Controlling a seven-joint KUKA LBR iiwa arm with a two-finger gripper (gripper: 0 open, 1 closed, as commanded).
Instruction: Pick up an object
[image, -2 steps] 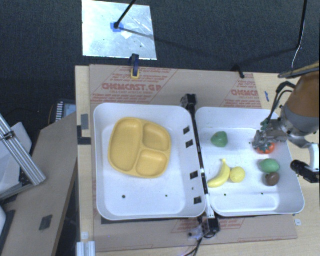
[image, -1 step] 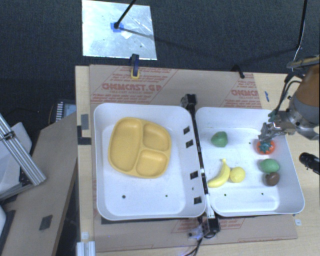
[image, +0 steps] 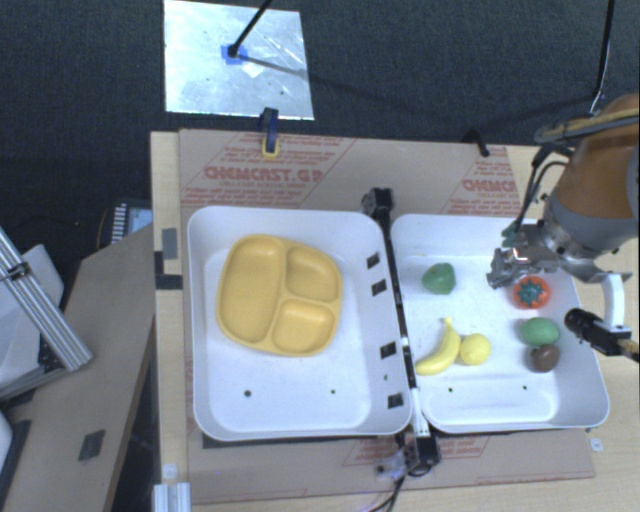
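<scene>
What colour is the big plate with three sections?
Yellow: the plate lies in the left bin, seen in the camera view.

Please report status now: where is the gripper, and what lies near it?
Gripper low over right bin, fingers unclear. Tomato toy right beside it, not held. Green fruit and brown fruit close below.

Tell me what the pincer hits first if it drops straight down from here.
Most likely the tomato: the pincer hangs just up-left of it over the right bin. Depth is unclear from this slant, so it may instead land on bare bin floor beside it.
</scene>
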